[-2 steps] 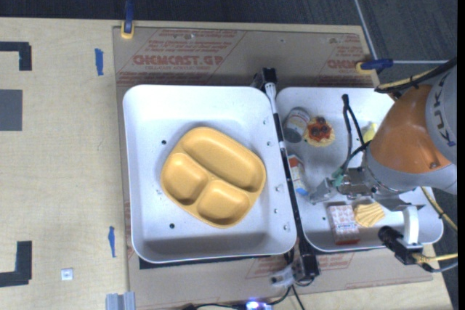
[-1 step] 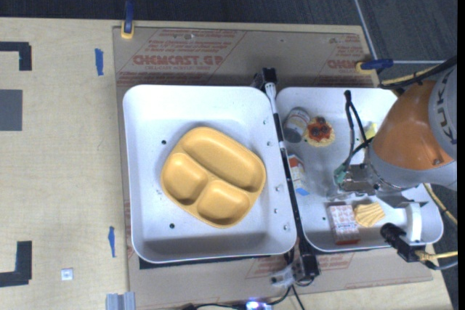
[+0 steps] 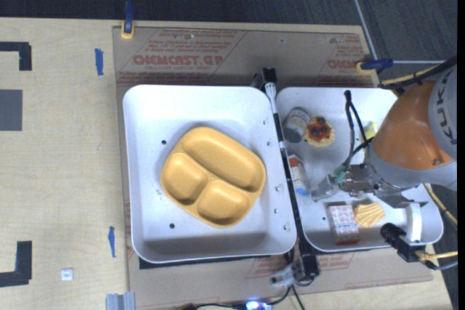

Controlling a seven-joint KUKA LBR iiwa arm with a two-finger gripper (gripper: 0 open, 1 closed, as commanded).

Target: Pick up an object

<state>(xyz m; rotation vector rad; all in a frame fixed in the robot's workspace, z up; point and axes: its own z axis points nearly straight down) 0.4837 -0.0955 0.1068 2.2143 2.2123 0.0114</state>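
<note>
Arm (image 3: 414, 134) reaches in from the right, low over the right bin (image 3: 429, 229); gripper (image 3: 347, 181) sits mid-bin, its grip state cannot be told from here; near it lie a boxed snack (image 3: 341, 220) and ridged yellow piece (image 3: 369, 213); small can (image 3: 295, 123) and red-topped round item (image 3: 319, 131) farther back; left bin (image 3: 145, 156) holds a yellow divided tray (image 3: 211, 174).

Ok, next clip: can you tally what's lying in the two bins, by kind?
Yellow sectioned tray, left bin: 1
Round tin or lid, right bin: 1
Round red-and-yellow piece: 1
Tan ridged piece: 1
Small packet with red print: 1
Small items along the right bin's left wall, too small to identify: at least 2
Total: at least 7
</note>
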